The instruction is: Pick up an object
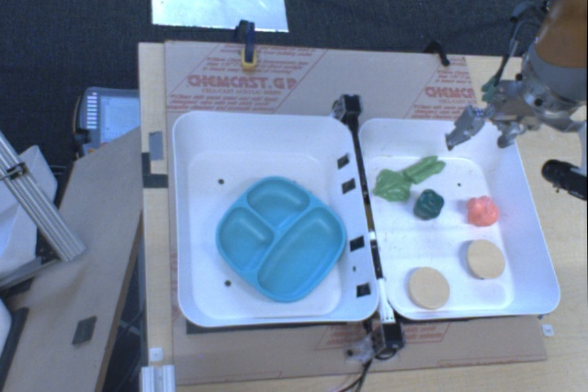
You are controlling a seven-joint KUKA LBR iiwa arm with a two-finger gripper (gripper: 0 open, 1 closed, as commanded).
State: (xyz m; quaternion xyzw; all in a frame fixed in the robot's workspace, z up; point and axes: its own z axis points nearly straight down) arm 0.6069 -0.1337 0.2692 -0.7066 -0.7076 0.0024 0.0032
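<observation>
We note the blue plate (280, 238) lying alone in the left bin (197, 138); the pickable things sit in the right bin (528, 197). Two tan discs (429, 287) look stiff and flat, poor to pinch. The green piece (404, 178) seems soft. The pink lump (482, 211) and dark green lump (428, 204) look light; we judge either best taken across its sides. The hand (484, 131) hovers over the bin's far edge, fingers apart, gripping nothing.
</observation>
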